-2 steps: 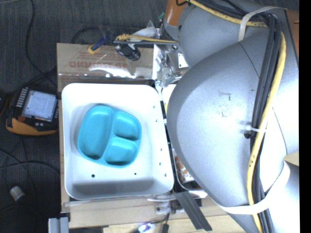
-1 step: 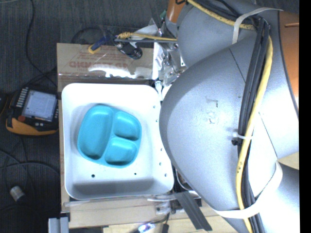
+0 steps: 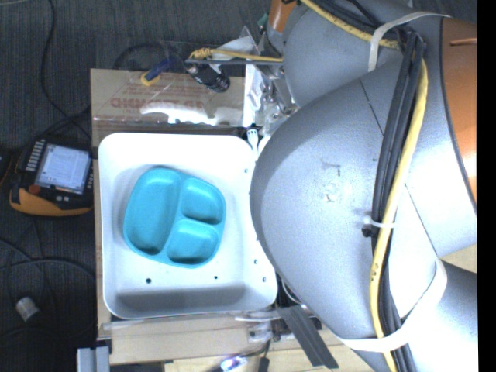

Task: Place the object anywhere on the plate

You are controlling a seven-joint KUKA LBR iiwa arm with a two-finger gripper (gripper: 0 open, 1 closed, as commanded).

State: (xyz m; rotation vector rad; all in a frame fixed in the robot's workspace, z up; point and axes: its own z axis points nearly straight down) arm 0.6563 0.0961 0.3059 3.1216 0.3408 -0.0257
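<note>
The arm (image 3: 364, 184) takes up most of the right side, a big grey shell with a yellow cable (image 3: 399, 177) and black cables running down it, plus an orange band (image 3: 465, 91) at the far right. It covers the right bin completely. The hand is somewhere under all that, so I can't tell if it's clenched, released or grasping anything.

The left bin (image 3: 116, 285) is in plain sight with the plate (image 3: 175, 215) in the middle, a blue three-section one, nothing on it as far as I can see. The object is probably hidden under the arm, can't place it.

A cardboard sheet (image 3: 132, 95) lies behind the bin. On the floor to the left sits a pendant (image 3: 54, 173) with a lit screen.
</note>
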